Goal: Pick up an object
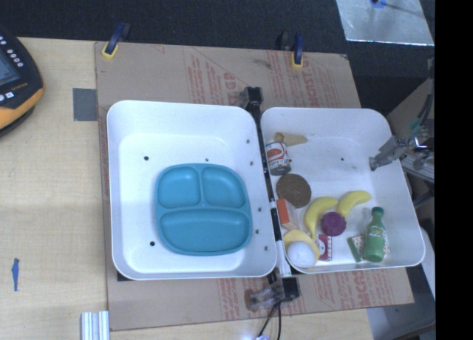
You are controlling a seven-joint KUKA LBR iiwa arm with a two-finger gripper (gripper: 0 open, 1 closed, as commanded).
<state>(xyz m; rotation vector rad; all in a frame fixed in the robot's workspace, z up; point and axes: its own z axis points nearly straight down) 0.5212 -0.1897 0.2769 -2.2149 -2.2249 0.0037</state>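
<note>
Bench contents, listed from the left edge of the camera view to the right.

1. Yellow and black handset (13, 80), at the far left, partly out of view.
2. Cardboard sheet (185, 72) under both bins, pinned at its far edge by two clamps.
3. Left bin (133, 120), white and shallow. Holds one blue divided plate (203, 209) with three compartments, lying flat near the middle.
4. Right bin (325, 128), white, touching the left bin along its side. All the loose objects lie here, crowded toward the near and left part:
   - small can (278, 158) with a red and white label, against the left wall;
   - brown disc (294, 190) just below the can;
   - orange stick (284, 214) along the left wall;
   - two bananas (334, 208), side by side;
   - purple ball (333, 223) touching the bananas;
   - lemon (297, 239) and a white egg (301, 254), near the front-left corner;
   - small red and white carton (324, 247);
   - green bottle (375, 235), lying near the front-right corner.
5. Gripper (384, 155), grey, at the right rim of the right bin, well apart from the objects. Whether it is wide or narrow cannot be told; nothing shows in its grasp.

Task status, as judged: not begun in effect. No object is lifted; choosing one, reaching, closing and raising all remain.
</note>
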